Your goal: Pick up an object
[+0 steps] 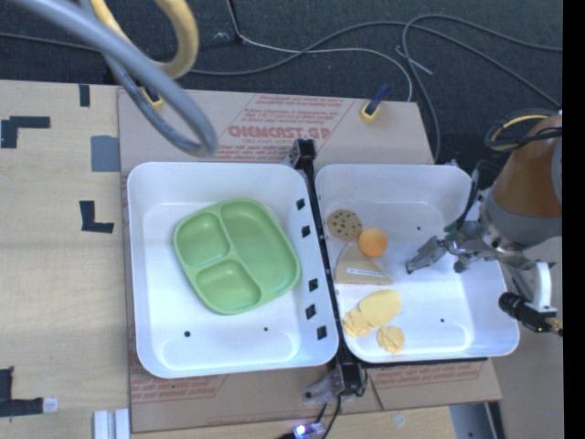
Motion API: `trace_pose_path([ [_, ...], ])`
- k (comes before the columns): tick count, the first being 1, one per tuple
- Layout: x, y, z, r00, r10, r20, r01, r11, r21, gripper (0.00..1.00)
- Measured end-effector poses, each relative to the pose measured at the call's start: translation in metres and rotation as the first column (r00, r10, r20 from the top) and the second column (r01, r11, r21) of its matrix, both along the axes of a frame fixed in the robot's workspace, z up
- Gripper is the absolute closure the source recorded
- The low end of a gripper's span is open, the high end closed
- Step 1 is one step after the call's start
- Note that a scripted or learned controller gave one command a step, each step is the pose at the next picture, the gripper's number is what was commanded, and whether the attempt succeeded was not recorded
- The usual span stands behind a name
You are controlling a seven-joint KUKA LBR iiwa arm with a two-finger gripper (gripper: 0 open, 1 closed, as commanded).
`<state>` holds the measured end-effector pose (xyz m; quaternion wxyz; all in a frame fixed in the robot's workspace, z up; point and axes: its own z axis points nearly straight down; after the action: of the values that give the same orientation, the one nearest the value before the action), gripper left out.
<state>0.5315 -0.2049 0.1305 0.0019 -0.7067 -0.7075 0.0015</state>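
The right bin [416, 193] holds several small food items along its left side: a round brown cookie [344, 223], an orange ball [372, 242], a pale wedge [361, 271] and some yellow pieces [378, 307]. My gripper [435, 258] hangs over the right half of this bin, to the right of the orange ball and the wedge and apart from them. Nothing shows in it. The grey arm with its orange band [535, 186] comes in from the right edge.
A green divided plate [238, 254] lies in the left bin [151, 245]. A black divider [315, 245] with clips separates the bins. Grey and yellow hoses [146, 53] cross the top left, and cables lie behind the bins.
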Motion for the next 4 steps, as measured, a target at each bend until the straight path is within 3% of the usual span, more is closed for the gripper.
trace_pose_path([
  [1,0.0,0.0,-0.048,1.0,0.0,0.005,0.0,1.0,-0.003,0.0],
  [2,0.002,-0.001,-0.034,1.0,0.0,0.009,0.0,1.0,-0.005,1.0],
  [4,0.003,0.001,0.053,1.0,0.0,0.008,0.0,1.0,-0.002,1.0],
])
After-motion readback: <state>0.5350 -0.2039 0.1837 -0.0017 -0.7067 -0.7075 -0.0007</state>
